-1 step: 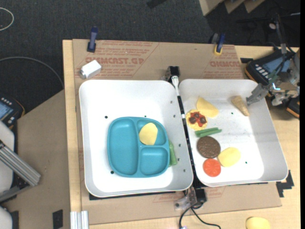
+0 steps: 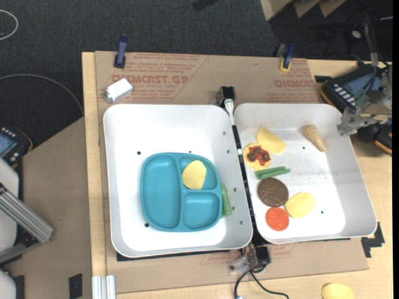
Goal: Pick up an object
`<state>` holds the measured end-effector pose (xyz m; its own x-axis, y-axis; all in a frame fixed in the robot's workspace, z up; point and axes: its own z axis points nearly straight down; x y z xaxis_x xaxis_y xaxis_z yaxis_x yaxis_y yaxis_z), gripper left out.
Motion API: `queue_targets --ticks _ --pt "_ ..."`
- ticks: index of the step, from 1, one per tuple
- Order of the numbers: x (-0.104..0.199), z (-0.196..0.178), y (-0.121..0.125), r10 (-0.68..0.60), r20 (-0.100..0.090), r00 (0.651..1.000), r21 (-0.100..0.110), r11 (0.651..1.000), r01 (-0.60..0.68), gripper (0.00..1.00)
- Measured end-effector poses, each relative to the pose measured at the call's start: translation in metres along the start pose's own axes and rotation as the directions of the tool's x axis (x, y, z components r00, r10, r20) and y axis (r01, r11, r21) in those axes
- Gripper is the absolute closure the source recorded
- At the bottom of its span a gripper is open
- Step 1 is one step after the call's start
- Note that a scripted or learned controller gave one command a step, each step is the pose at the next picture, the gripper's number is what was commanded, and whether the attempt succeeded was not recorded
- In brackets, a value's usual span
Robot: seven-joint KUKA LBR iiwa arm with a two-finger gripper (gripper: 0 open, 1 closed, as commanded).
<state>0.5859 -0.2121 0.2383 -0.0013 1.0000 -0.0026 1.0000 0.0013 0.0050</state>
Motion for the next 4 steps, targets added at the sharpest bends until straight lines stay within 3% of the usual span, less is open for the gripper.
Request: queue_targets --ticks 1,2,3,4 --pt "-0.010 -0.193 0.001 0.000 0.007 1.000 -0.015 1.000 0.000 1.00" --pt "-0.003 -0.288 0.010 -0.001 0.004 1.000 -0.010 1.000 0.001 1.00" --pt "-0.013 -0.235 -0.037 0.003 -0.003 1.000 0.008 1.000 -0.003 1.00" --pt "-0.012 -0.302 -0.031 0.000 0.003 1.000 -0.006 1.000 0.000 1.00"
